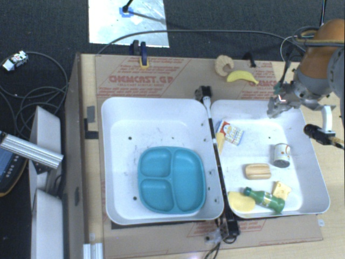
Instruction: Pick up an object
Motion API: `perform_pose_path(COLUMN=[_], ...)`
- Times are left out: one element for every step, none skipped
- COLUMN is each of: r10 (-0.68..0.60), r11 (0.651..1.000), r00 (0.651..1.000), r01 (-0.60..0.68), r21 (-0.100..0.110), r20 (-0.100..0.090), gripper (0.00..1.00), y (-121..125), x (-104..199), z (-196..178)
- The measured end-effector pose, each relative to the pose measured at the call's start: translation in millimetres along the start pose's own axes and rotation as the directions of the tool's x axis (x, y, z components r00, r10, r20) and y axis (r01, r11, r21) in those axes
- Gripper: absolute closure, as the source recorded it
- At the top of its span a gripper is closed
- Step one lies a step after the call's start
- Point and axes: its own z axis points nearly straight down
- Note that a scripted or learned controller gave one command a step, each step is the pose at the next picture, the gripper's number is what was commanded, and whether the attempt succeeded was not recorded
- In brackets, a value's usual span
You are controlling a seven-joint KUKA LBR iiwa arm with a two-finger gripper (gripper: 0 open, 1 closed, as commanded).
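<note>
From my remote station I count two white bins on the bench: the left bin (116, 117) and the right bin (307, 166). In the left bin lies one blue plate (171, 178) with three compartments, in the near part of that bin.

In the right bin I count six things. One small carton (230, 133), white with red and yellow print, lies in the far left part. One metal can (281, 155) lies on its side toward the right. One bread roll (257, 171), tan colored and oval, is just near of the can and a little left. One green bottle (264, 198) lies on its side along the near wall, and its left end touches one pale yellow round piece (240, 201). One yellow wedge like cheese (281, 190) sits just right of the bottle.

Outside the bins, on the far board, I see one banana (242, 77) and one beige roll of tape (223, 65) just beside it.

The gripper (275, 108) is over the far right corner of the right bin, well apart from all six things. Nothing is between its fingers as I see it, but I cannot tell if the claw is spread or pressed together, because it is too small and blurred.
</note>
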Motion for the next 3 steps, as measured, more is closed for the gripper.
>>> perform_pose_path(r10=[-0.003,0.000,-0.001], r11=[1.000,1.000,1.000], r00=[1.000,1.000,1.000], r01=[0.003,0.000,0.001], r21=[-0.004,-0.001,0.000], r20=[0.002,0.000,0.000], gripper=[1.00,1.00,1.00], y=[1,0,0], x=[0,22,34], z=[-12,-14,3])
